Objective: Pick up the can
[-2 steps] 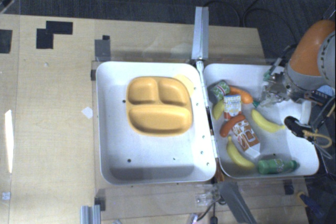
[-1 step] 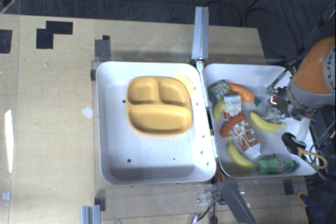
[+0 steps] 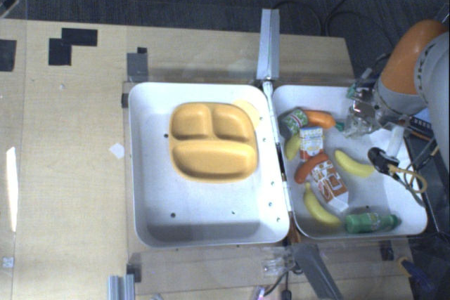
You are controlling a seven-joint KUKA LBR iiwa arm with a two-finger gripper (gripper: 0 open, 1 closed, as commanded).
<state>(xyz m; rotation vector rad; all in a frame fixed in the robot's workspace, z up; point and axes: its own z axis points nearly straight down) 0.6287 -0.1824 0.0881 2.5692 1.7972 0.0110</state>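
Can (image 3: 294, 120) lay off the gripper (image 3: 361, 117), toward the right bin's (image 3: 416, 218) divider edge.
Long axis ran diagonal; jaws' state unreadable.

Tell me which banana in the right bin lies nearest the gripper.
The banana at mid-bin, just below the gripper. The other two hug the left side: one by the divider, one near the bottom.

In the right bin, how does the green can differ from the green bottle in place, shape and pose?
The green can lies at the bin's far left corner, beside the carrot; the green bottle lies along the near edge. The can is short and stubby; the bottle is longer and slimmer. The can is angled; the bottle lies nearly level across the view. Both are green and lie on their sides.
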